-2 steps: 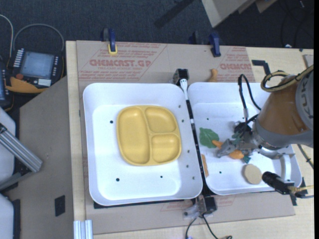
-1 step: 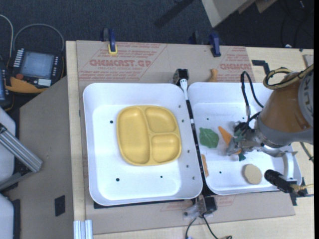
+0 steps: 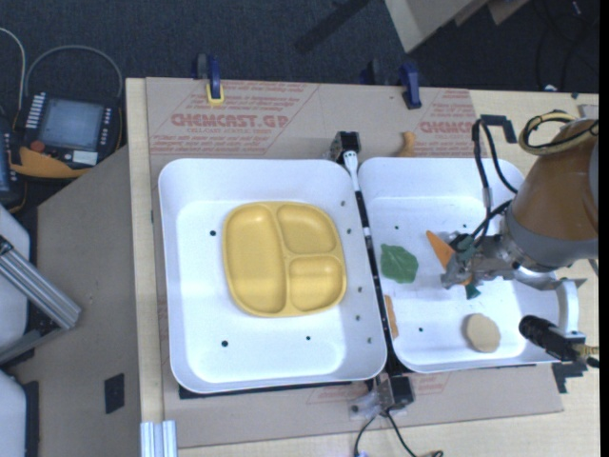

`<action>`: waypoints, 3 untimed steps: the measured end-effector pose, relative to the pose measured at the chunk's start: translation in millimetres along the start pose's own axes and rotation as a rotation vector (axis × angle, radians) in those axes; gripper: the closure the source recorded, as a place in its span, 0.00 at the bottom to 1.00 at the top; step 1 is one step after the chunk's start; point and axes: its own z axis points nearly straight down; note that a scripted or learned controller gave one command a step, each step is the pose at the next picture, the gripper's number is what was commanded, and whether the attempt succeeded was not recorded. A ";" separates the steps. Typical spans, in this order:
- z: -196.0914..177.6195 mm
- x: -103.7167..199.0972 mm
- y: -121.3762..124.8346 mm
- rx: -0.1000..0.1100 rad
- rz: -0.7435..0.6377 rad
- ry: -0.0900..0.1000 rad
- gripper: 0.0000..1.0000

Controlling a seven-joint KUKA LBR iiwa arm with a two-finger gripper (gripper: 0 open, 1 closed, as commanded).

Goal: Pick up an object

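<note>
Hovering: the gripper (image 3: 463, 272) hangs low in the right bin (image 3: 419, 184), right-centre of the frame, arm reaching in from the right edge.
Grip state: cannot tell; the tip is a dark tangle from this angle, nothing plainly held.
Nearest object: orange carrot-like piece (image 3: 439, 248), just left and slightly up-frame of the tip; long axis runs diagonally, upper left to lower right.
Other candidates: green leafy piece (image 3: 399, 262), crumpled and soft-looking, farther left; tan rounded lump (image 3: 482, 332), smooth, potato-like, toward the lower right.
Left bin (image 3: 181, 217): yellow divided plate (image 3: 284, 257), glossy plastic, three compartments.
Judgement: carrot looks the likeliest target; a short shift left should do.
</note>
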 end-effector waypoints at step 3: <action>-87.2 60.5 14.8 0.006 -0.005 0.004 1.00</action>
